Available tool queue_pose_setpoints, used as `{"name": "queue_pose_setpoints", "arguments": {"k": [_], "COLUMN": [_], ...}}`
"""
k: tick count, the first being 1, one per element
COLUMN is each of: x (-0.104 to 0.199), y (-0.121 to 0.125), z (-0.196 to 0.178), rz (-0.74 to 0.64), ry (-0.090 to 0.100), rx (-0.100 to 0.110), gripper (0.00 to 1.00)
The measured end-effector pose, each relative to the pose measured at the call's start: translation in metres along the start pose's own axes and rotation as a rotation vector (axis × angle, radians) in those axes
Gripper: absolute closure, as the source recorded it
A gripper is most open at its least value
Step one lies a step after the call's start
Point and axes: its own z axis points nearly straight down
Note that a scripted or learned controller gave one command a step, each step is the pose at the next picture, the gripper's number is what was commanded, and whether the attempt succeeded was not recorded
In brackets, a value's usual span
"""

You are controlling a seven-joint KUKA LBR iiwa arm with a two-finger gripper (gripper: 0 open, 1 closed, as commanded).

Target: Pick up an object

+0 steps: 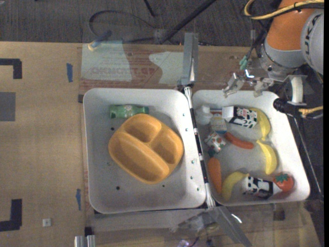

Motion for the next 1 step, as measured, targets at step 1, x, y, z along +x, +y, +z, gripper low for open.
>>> {"name": "queue_pose_setpoints", "arguments": {"k": [1], "x": [-0.0499], "y": [-0.0094], "z": [0.1261], "rz": [0.006], "ry": [-0.002], "rx": [-0.003], "gripper": [0.00]}}
